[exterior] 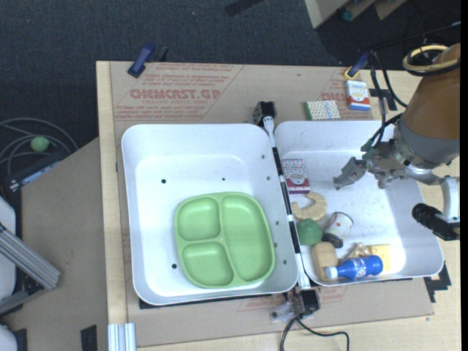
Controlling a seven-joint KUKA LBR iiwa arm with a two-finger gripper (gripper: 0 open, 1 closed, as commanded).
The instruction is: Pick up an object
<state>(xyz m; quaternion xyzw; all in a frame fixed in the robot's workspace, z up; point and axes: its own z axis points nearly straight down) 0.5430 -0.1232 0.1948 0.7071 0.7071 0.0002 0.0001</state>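
White plastic forms the two shallow bins on the brown desk (183, 86). Nearest the camera, at 6 o'clock in the right bin (409, 141), objects crowd the front wall: a blue bottle (356, 268) with a white cap lying on its side, a tan block (325, 255) touching its cap end, and a yellow item (376, 251) just behind it. A green ball-like object (308, 231) and a pale, curved piece (310, 206) sit against the divider at 9 o'clock, with a red-and-white carton (295, 175) farther back along the same wall. A small silver-and-dark object (336, 224) lies just beside the green one.

At 6 o'clock in the left bin (146, 159), a green divided plate (223, 238) with three compartments lies flat near the front rim; bare white floor stretches behind it toward 12 o'clock.

Farther back, bare floor also spans the right bin from its centre to 12 o'clock. The pincer (349, 174) hangs there, its fingers spread apart with nothing between them, well apart from the clutter at the front. The grey arm (431, 134) enters from 3 o'clock.

Beyond the bins, at 12 o'clock on the desk, rest a small patterned card (322, 110) and a little box (357, 95). A blue clamp (142, 61) grips the desk's far-left edge, with dark carpet (146, 13) beyond.
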